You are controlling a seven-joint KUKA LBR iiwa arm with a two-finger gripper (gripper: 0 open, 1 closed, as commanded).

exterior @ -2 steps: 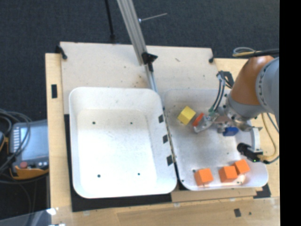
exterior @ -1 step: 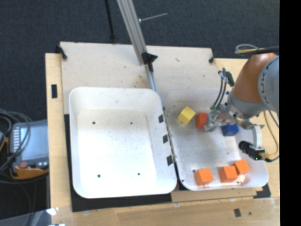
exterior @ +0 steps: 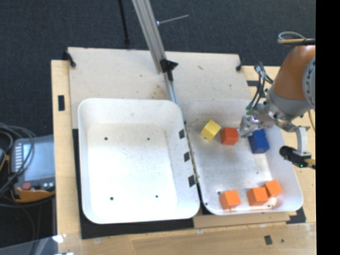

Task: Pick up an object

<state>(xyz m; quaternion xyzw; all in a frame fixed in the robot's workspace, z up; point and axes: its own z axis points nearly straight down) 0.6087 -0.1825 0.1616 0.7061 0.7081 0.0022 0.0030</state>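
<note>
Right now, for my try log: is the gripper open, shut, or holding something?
Gripper: cannot be told; it sits above the right white bin.

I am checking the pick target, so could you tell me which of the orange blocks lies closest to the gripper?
The orange block beside the yellow block, just left of the gripper; the other three sit along the bin's near edge.

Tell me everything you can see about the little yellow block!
The small yellow cube-shaped block looks solid and matte, maybe wood or foam. It sits on the floor of the right-hand shallow white bin, in the upper left part, turned at a slant to the bin's edges. A red-orange cube lies close on its right, perhaps just touching; I cannot tell. The gripper is farther right, apart from it.
</note>
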